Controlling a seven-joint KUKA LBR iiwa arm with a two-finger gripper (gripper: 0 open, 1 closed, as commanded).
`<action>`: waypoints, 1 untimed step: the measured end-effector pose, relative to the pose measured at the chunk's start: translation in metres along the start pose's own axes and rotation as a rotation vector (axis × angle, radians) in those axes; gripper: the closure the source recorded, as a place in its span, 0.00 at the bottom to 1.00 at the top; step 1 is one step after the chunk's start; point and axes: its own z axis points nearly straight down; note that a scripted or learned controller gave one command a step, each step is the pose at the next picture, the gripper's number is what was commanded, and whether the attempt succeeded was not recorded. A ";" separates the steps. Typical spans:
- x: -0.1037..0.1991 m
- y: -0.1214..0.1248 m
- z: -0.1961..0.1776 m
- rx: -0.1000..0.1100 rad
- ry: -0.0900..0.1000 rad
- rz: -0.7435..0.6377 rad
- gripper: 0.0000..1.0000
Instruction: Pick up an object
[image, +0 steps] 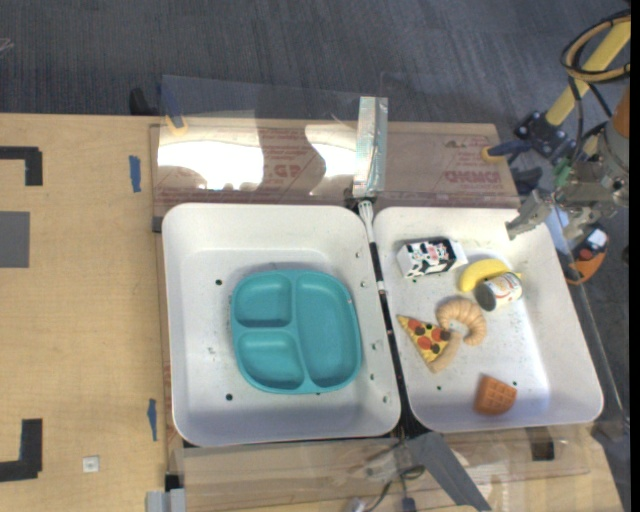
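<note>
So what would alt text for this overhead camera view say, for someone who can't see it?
Two shallow white bins sit side by side: the left bin holds a teal divided tray, the right bin toy foods, including a banana, croissant, pizza slice and waffle. The robot's gripper hangs at the right bin's far corner.

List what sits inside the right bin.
The right bin holds a black-and-white block, banana, small can, croissant, pizza slice and waffle piece. Anything beneath them is covered.
</note>
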 end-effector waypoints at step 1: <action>0.001 0.001 -0.011 -0.004 -0.001 -0.003 1.00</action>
